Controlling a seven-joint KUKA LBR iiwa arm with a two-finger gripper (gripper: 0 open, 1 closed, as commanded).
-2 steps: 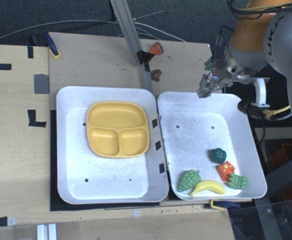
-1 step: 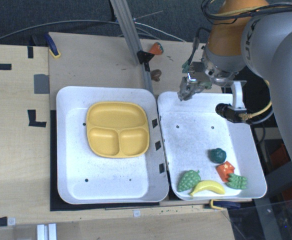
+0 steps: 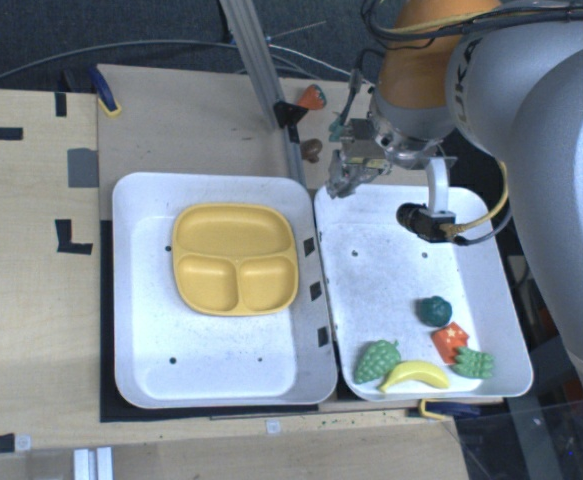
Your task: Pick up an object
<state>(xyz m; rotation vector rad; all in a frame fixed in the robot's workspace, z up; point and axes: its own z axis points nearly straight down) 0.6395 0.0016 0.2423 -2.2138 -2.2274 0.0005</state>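
The fingers [image 3: 343, 181] hang at the far corner of the right bin [image 3: 371, 268], apparently holding nothing, though whether they are spread or closed I cannot tell. The toys lie well apart from them, in the corner nearest the camera: a green grape bunch [image 3: 377, 360] touching a banana [image 3: 415, 374], with a dark green ball [image 3: 434, 311] and a red piece [image 3: 449, 339] just beyond. All look like light, stiff, smooth plastic; the banana's narrow middle seems the easiest hold.
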